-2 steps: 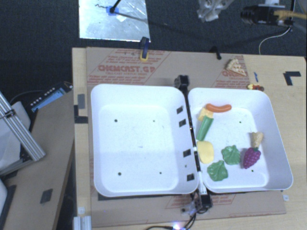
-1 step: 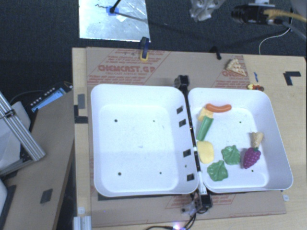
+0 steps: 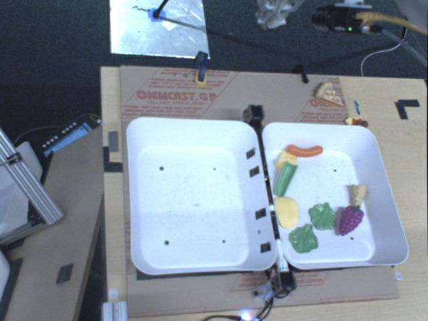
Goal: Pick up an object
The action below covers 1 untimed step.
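Toys lie gathered in the right bin (image 3: 384, 179), the one of the two shallow white bins nearer the desk's right edge, while the left bin (image 3: 144, 179) sits just beside it across a dark central divider. Along the right bin's far wall rests an orange sausage (image 3: 304, 151), with a yellow-tipped green vegetable (image 3: 286, 172) slanting down just below it, close to the divider side. Below that sits a yellow lemon-like piece (image 3: 287, 212), and near the bin's near edge a green leafy piece (image 3: 303, 238); a second green leafy piece (image 3: 322, 216) lies just to its right, touching or nearly touching a bunch of purple grapes (image 3: 350, 219). A small tan piece (image 3: 358, 193) sits just above the grapes, toward the bin's right wall. Outside the bins, a pizza slice (image 3: 328, 93) lies on the brown sheet near the desk's far right corner. The tool (image 3: 279, 9) hangs beyond the desk's far edge, over dark floor — blurred, so whether it is released or clenched I cannot tell.
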Tool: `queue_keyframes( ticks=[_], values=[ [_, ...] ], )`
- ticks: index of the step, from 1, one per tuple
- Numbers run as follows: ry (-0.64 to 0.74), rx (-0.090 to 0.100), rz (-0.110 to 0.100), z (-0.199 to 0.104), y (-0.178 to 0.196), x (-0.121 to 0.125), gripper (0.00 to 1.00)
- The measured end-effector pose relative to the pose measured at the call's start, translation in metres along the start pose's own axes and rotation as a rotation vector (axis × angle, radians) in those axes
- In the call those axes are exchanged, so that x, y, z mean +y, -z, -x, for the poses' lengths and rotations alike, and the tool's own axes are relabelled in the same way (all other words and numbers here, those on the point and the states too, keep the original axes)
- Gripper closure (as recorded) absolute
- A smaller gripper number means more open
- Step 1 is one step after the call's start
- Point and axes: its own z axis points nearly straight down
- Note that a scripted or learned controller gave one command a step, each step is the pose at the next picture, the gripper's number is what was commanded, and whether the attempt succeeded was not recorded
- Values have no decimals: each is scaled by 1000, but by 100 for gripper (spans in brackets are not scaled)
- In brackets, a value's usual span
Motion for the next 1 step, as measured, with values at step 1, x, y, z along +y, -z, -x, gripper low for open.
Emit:
queue_keyframes(
  ticks=[1],
  values=[
    [0,0,0,-15,0,0,100]
  ],
)
